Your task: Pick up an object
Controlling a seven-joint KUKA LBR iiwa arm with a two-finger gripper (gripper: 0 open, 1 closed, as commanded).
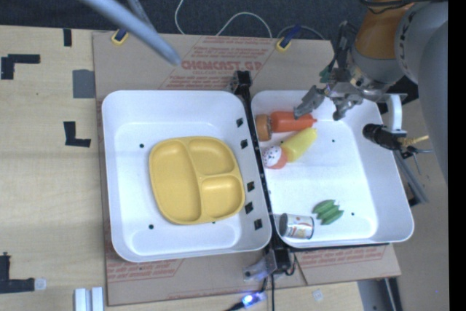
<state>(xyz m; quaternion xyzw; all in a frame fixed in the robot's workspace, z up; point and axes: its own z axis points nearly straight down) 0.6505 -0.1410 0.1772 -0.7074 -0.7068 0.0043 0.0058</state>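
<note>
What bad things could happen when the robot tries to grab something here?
The hand is open above the back of the right bin, close to the orange carrot. The carrot lies touching the yellow bottle and the brown toy, so the hand might knock them or catch two at once. They also sit near the wall between the bins, so a finger might bump it.

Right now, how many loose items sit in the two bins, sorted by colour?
Yellow: 2, the divided plate and the squeeze bottle
Orange: 1, the carrot-like piece
Green: 1, the pea pod
Silver: 1, the small can
White and red: 1, the small round item
Total: 6
</note>
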